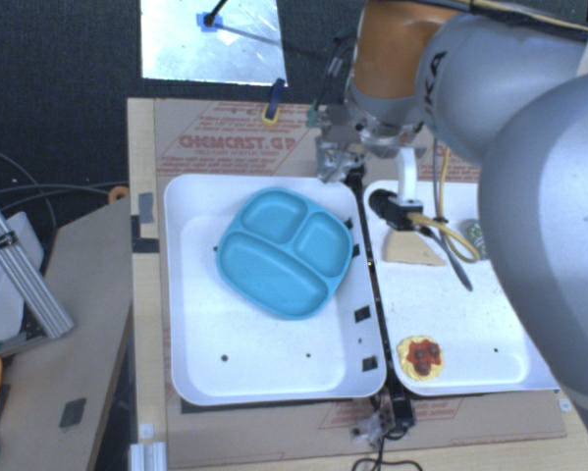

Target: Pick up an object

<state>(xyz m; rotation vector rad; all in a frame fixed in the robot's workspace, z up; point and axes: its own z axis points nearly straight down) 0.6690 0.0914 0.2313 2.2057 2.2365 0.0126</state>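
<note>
While your tool (335, 162) sits, grip unreadable, at the bins' far edge | blue divided plastic plate (286, 252) lies near-left | long axis diagonal

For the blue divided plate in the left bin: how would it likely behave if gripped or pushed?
The blue divided plate looks like moulded plastic, so probably stiff and light. It lies low and wide in the left bin, so a push would likely slide it, not tip it. Its glossy, rounded rim may slip from fingers.

The arm (529, 116) is built of bulky rounded grey segments with 1 orange band (397, 37) above the wrist, dark lettering on the grey shell, thin cables across it, and a small metal tool (338, 160).
</note>
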